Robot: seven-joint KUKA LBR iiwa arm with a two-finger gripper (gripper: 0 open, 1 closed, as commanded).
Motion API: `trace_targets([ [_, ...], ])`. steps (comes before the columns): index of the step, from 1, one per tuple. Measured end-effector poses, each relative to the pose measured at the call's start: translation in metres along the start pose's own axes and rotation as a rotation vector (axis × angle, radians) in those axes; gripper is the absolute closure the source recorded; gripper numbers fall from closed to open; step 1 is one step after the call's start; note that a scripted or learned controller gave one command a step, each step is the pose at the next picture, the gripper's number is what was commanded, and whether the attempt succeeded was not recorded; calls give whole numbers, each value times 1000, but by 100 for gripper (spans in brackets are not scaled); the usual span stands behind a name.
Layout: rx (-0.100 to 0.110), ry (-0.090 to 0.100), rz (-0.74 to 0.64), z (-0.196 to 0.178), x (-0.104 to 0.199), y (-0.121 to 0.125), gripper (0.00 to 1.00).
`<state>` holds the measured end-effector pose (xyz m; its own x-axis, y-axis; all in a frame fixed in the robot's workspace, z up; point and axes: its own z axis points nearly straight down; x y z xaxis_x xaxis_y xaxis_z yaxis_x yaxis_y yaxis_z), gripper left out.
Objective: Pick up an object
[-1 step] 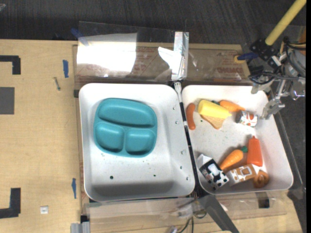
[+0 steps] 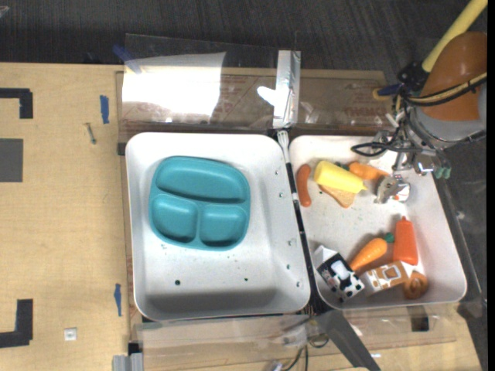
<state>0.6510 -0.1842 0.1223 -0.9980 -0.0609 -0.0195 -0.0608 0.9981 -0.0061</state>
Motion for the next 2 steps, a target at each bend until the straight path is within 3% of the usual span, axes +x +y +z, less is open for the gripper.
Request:
trace_targets([
  [1,-6,1,-10,26,-1,87,0],
  [2,-3,-17,-10,12,-6,86,100],
])
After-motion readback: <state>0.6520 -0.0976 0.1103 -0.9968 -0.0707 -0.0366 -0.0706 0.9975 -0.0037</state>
